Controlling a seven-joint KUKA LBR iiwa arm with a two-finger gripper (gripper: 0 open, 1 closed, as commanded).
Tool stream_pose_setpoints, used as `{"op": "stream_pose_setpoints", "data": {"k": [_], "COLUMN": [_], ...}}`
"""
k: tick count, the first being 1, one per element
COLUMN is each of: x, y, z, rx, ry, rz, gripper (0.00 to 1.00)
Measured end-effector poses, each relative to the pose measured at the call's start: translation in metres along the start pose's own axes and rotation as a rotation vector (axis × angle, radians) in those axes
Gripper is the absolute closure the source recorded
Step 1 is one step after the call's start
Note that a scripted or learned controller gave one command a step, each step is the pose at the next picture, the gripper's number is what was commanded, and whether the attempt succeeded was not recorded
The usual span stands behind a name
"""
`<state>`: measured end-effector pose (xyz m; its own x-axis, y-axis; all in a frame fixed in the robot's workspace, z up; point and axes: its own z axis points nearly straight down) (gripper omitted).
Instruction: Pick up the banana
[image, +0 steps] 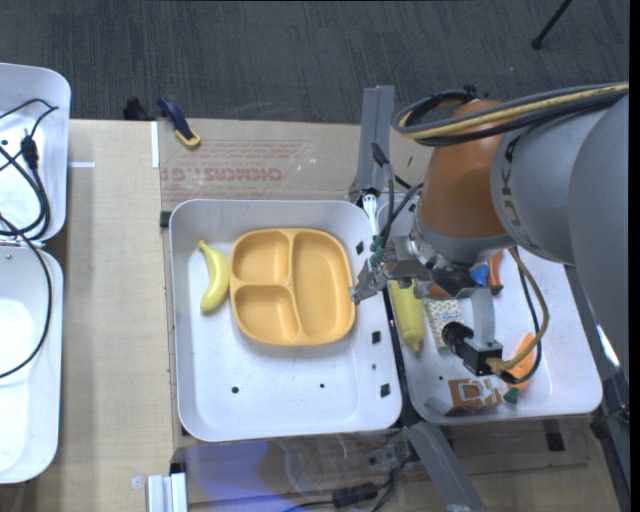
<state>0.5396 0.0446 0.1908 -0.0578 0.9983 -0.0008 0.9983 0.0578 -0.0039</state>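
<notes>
The banana (213, 277) is yellow and curved. It lies in the left bin (270, 400) near the bin's left wall, just left of a yellow divided plate (293, 285). My gripper (372, 282) hangs below the orange band of the arm, over the divider between the two bins at the plate's right edge. It is well to the right of the banana, with the whole plate between them. The wrist hides most of the gripper from above.
The right bin (560, 400) holds a long yellow item (407, 314), an orange carrot-like piece (520, 358), a brown packet (472, 395) and a small printed packet (441, 315). The grey arm covers much of that bin. Cables cross white trays (25, 330) at far left.
</notes>
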Motion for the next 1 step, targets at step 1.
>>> {"op": "stream_pose_setpoints", "data": {"k": [1], "x": [-0.0422], "y": [0.0344], "z": [0.0003], "rx": [0.0], "ry": [-0.001], "rz": [0.015], "gripper": [0.0]}}
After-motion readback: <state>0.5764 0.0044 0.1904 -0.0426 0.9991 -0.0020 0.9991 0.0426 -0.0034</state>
